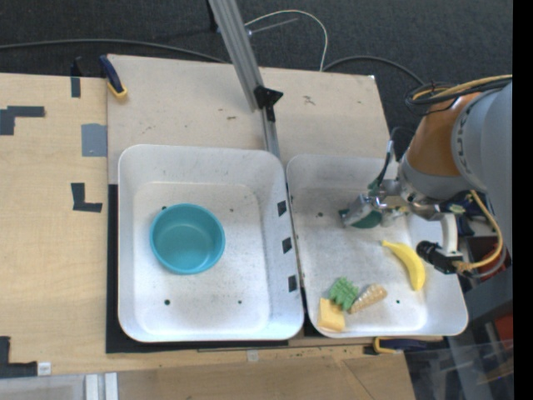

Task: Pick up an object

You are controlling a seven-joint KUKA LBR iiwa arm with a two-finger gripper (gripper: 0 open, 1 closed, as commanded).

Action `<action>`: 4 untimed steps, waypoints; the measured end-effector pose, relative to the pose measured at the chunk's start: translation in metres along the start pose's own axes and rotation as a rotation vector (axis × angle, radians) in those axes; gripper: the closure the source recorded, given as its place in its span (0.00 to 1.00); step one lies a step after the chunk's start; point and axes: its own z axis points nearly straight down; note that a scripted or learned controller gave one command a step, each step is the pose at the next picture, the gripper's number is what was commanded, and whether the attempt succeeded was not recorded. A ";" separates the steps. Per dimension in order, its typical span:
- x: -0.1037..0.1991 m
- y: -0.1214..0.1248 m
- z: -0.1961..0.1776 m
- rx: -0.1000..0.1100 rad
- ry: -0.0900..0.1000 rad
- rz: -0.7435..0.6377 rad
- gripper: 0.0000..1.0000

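The grey two-finger gripper (356, 217) sits low inside the right shallow white plastic bin (316, 182), a small dark green object (364, 219) at its tip; whether it is clasped cannot be told. Just right of the gripper and nearer the camera lies a curved yellow banana (408, 263). Further toward the bin's front edge cluster a green ridged toy (342, 292), a tan corn-like piece (369, 297) and a yellow block (331, 316). Left of the gripper, the left white bin (141, 165) holds a round teal bowl (187, 238)

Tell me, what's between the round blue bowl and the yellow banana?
In the camera view, the raised white rims where the two bins meet lie between the round teal-blue bowl and the curved yellow banana, then bare white bin floor.
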 end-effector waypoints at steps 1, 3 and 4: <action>0.000 0.000 -0.011 0.000 0.000 -0.001 1.00; 0.000 0.010 -0.112 -0.008 -0.001 0.000 1.00; 0.001 0.011 -0.146 -0.006 0.000 0.000 1.00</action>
